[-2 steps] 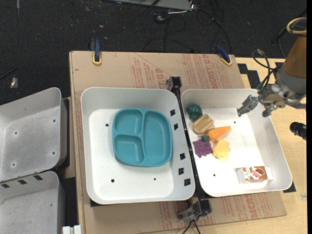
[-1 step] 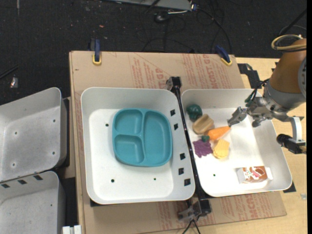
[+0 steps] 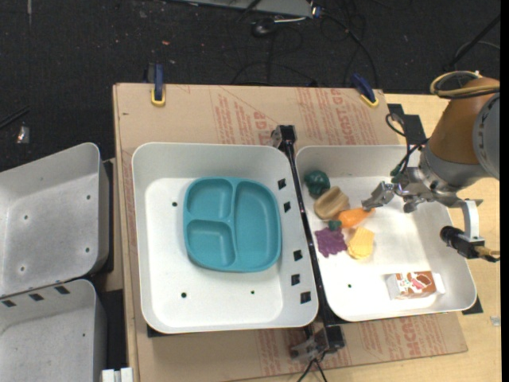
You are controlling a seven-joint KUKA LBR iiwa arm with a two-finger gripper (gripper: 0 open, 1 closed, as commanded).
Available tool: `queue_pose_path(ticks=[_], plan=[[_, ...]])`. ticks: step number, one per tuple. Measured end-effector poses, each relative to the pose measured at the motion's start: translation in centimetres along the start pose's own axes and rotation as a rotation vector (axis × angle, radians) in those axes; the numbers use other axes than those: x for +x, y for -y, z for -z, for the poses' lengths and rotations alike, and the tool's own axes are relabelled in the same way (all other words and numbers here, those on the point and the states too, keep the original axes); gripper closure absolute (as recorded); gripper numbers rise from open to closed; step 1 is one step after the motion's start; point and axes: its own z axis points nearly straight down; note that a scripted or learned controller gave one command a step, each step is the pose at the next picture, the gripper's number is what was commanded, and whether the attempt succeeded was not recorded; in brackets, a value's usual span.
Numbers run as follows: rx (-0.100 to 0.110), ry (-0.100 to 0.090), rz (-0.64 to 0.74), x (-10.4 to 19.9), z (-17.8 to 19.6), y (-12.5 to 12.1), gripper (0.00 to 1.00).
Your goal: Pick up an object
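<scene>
left bin (image 3: pixel 151 293): tray (image 3: pixel 233 224) | right bin (image 3: pixel 453 281): food toys (image 3: pixel 342 217) left, carton (image 3: pixel 413 284) front-right

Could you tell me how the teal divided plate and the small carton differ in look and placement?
The teal divided plate lies alone in the left bin; the small carton lies in the right bin, near its front right corner. The plate is much larger than the carton. The plate is one solid teal colour with three compartments; the carton is white with brown and red print. Both lie flat, away from the tool.
</scene>
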Motion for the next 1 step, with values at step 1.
queue_pose_path(ticks=[1], plan=[[-0.003, 0.001, 0.002, 0.03, 1.15, -0.09, 1.00]])
